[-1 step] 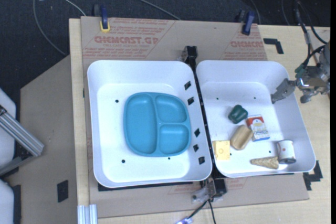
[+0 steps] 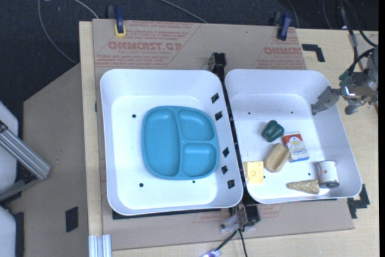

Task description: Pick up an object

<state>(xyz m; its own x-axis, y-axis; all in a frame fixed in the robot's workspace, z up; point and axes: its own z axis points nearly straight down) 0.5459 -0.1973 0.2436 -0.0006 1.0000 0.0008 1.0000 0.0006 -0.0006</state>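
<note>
The right bin (image 2: 337, 129) holds several small objects: a dark green lump (image 2: 273, 129), a red and white box (image 2: 294, 146), a tan bread-like piece (image 2: 276, 157), a yellow block (image 2: 254, 172), a tan wedge (image 2: 304, 186) and a small white can (image 2: 328, 173). My gripper (image 2: 331, 109) hangs at the bin's upper right edge, above and to the right of these objects. Its two grey fingers (image 2: 322, 99) stand apart, open, with nothing between them.
The left bin (image 2: 114, 147) holds a blue divided plate (image 2: 179, 142). Black clips (image 2: 218, 62) join the bins along the middle. Blue clamps (image 2: 120, 20) pin the board at the back. Cables run across the dark floor behind.
</note>
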